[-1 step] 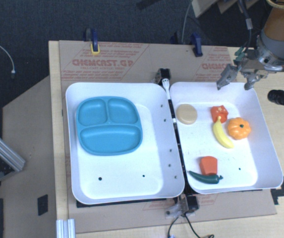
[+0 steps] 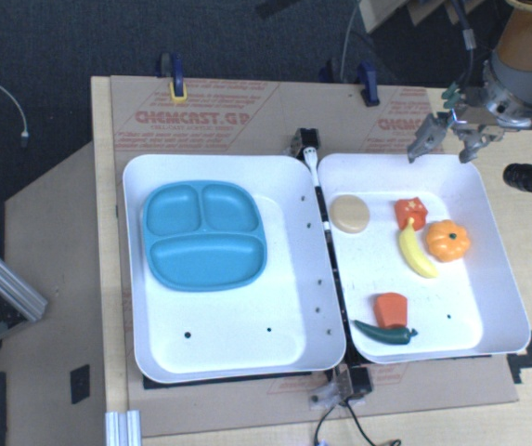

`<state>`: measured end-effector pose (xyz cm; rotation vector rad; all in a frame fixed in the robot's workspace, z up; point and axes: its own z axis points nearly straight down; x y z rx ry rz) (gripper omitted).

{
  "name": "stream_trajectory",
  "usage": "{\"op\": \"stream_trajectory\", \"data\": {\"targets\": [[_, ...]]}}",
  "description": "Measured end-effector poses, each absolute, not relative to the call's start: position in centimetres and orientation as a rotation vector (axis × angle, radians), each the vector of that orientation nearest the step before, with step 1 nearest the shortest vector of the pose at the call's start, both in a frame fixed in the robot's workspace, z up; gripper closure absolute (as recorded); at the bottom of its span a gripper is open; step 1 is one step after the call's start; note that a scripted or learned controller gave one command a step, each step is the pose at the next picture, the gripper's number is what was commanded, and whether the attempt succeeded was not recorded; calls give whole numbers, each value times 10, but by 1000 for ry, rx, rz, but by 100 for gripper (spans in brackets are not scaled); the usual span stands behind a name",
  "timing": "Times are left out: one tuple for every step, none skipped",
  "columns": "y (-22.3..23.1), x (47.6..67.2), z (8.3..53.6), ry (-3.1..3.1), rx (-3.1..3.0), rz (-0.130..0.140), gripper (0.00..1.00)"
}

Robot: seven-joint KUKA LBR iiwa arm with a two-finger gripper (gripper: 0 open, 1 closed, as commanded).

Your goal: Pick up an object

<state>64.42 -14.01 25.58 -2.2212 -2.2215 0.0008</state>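
My gripper (image 2: pixel 447 145) hangs open above the far edge of the right bin (image 2: pixel 499 277), with nothing between its fingers. Below it in that bin lie a round beige disc (image 2: pixel 349 214), a small red pepper (image 2: pixel 411 212), an orange pumpkin (image 2: pixel 447 240) and a yellow banana (image 2: pixel 417 253). Nearer the front sit a red-orange cup (image 2: pixel 391 308) and a dark green chili (image 2: pixel 385 333). The gripper is apart from all of them, up and to the right of the red pepper.
The left bin (image 2: pixel 228 333) holds a blue divided plate (image 2: pixel 205 235). Two blue clamps (image 2: pixel 175 71) (image 2: pixel 369 82) stand at the back of the cardboard board. A black bracket (image 2: pixel 307 141) sits between the bins at the far side.
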Motion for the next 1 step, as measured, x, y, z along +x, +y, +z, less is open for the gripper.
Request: {"op": "stream_trajectory", "data": {"targets": [[-134, 648, 210, -2221, -2217, 4, 0]]}}
